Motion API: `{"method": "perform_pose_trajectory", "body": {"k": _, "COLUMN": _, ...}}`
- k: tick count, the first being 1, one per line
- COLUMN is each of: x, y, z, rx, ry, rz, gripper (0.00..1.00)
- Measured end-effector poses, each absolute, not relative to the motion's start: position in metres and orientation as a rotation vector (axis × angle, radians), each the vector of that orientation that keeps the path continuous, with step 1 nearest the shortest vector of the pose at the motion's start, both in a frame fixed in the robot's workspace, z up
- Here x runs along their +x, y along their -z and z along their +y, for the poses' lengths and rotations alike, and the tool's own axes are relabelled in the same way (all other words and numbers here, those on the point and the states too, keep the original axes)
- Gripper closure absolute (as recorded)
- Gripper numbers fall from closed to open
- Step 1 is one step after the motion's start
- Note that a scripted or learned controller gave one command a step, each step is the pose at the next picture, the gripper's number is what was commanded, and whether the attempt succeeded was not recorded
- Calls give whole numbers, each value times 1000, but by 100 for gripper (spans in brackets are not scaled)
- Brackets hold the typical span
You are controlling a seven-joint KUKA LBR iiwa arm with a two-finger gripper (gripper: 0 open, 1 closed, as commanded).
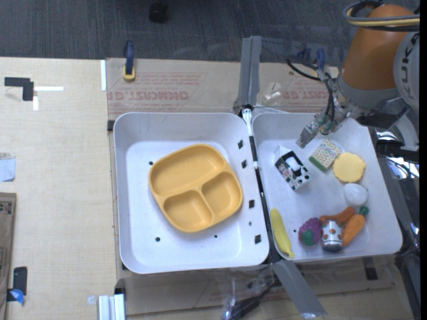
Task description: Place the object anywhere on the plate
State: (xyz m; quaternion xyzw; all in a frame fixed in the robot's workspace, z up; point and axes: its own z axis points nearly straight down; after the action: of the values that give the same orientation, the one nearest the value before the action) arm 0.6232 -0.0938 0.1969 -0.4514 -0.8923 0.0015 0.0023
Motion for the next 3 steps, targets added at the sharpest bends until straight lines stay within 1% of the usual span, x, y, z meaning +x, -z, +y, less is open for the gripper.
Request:
{"method": "perform_pose_trajectory", "body": {"k": 1, "x": 660, "y": -188, "z": -46, "rx": -1011, "ry": -2, "rz": -2973, "gripper": 100}}
{"method": "perform_pose_trajectory", "body": {"k": 2, "x": 652, "y": -188, "z": -5, "rx": -943, "ry": -3, "rz": -2994, "gripper": 100}}
{"method": "perform_pose_trajectory", "body": {"k": 3, "x": 646, "y": -187, "z": 38, "rx": -1079, "ry": -5, "rz": -2945, "gripper": 100}}
